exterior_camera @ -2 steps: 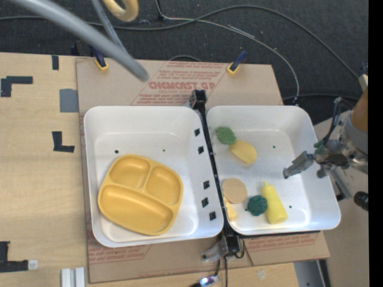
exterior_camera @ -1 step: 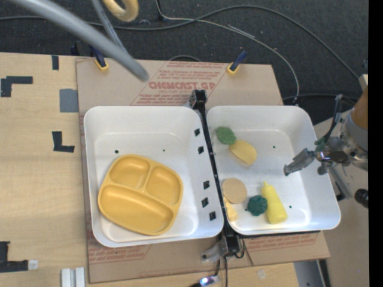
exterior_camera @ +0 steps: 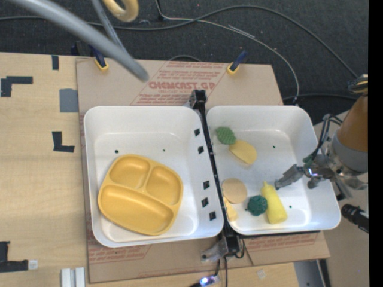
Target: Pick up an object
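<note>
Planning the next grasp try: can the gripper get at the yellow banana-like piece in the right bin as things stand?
Probably yes. The gripper hangs in the right bin just above-right of the yellow piece, with bare floor between. The green ball touches its far side.

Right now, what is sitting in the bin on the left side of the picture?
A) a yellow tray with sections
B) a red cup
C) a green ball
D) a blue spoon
A: the yellow tray with sections lies alone in the left bin, while the small green and yellow toy foods are all in the right bin.
</note>
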Tool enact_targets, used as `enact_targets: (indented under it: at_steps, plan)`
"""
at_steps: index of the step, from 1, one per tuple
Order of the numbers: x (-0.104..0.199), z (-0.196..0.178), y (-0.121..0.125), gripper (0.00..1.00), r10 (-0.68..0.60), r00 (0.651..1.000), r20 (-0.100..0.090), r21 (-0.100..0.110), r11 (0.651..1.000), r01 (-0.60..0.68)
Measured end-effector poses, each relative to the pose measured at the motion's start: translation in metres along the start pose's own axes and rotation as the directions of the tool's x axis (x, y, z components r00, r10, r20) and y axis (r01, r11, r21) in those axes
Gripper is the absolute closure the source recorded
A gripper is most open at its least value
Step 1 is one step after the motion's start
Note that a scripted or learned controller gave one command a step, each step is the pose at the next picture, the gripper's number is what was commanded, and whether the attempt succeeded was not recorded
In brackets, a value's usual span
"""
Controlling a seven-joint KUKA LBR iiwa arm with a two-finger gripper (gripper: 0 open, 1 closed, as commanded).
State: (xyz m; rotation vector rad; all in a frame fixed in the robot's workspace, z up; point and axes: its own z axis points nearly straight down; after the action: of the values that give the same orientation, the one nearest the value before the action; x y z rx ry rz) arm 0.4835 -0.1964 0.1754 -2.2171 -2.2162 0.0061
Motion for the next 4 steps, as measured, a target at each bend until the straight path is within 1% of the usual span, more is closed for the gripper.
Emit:
enact_targets:
  at_steps: [1, 2, 3, 4]
  plan:
    - [0.004, 0.064, 0.001, 0.0, -0.001, 1.0, 0.0, -0.002, 1.0, 0.001]
    - [0.005, 0.092, 0.001, 0.0, -0.001, 1.0, 0.003, -0.006, 1.0, 0.001]
    - [0.004, 0.079, 0.003, 1.0, -0.001, 1.0, 0.007, -0.012, 1.0, 0.001]
    - [0.002, 0.035, 0.01, 1.0, -0.002, 1.0, 0.003, -0.01, 1.0, 0.002]
